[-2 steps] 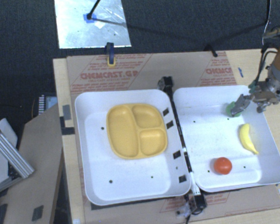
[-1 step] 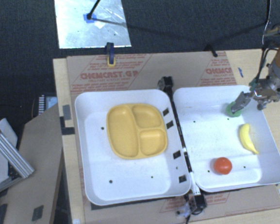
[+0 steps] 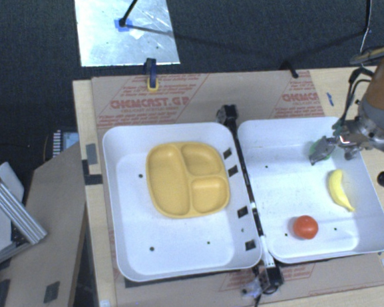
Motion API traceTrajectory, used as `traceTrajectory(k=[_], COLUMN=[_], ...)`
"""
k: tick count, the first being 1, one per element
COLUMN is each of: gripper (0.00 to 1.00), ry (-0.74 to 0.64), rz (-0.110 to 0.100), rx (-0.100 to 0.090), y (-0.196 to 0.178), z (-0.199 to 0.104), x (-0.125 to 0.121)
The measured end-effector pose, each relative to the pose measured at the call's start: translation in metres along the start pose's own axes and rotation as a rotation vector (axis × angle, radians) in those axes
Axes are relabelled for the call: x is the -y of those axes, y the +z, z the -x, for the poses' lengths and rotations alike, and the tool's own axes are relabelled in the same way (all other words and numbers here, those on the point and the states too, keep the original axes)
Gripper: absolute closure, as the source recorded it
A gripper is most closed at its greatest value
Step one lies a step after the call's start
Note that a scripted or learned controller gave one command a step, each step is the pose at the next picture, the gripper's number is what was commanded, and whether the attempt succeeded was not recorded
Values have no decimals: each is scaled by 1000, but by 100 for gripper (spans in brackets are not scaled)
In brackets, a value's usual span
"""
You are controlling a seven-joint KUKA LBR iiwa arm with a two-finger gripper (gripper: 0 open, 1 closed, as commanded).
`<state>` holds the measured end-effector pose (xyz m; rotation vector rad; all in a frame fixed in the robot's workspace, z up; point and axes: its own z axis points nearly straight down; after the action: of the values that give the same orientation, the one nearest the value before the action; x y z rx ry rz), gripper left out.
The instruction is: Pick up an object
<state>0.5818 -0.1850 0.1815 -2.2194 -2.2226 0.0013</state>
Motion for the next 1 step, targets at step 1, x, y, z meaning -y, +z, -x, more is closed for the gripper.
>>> traceTrajectory(k=[1], gripper=[0], ry=[1], rz=[-1], rx=[0], y=[48], z=[8], x=[6])
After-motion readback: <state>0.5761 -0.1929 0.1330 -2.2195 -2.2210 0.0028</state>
